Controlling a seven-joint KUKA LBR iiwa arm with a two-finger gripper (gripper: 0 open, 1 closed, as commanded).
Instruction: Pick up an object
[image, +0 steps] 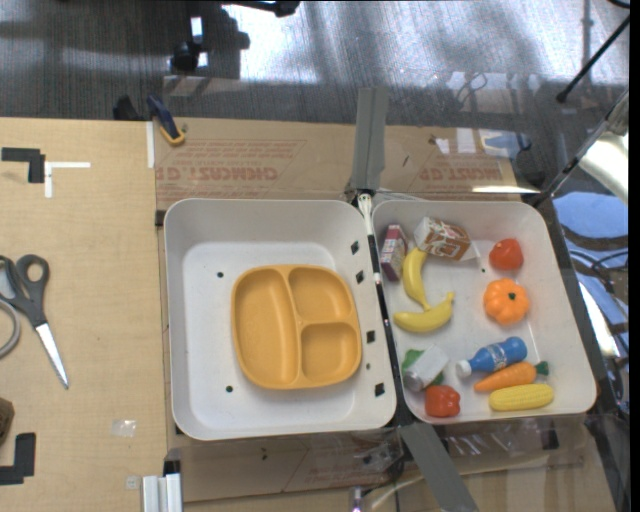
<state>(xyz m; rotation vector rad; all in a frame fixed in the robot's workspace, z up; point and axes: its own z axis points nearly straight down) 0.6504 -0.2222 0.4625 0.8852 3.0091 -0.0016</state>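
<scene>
The right bin (560, 300) holds several toy foods. A yellow banana (420, 300) lies at its left, with a small maroon box (393, 243) and a brown packet (442, 238) above it. A red tomato (506, 254) and an orange pumpkin (506, 301) sit toward the right. Along the front lie a white and green item (424, 366), a red pepper (442, 401), a blue bottle (493, 357), a carrot (510, 376) and a corn cob (520, 397). The left bin (190, 300) holds a yellow divided plate (296, 326).
Scissors (38, 310) lie on the wooden bench at the far left. Flat cardboard (260, 165) runs behind both bins. A blue and orange clamp (165, 120) sits at the cardboard's back left corner. Cables and blue cloth (595, 215) crowd the right side.
</scene>
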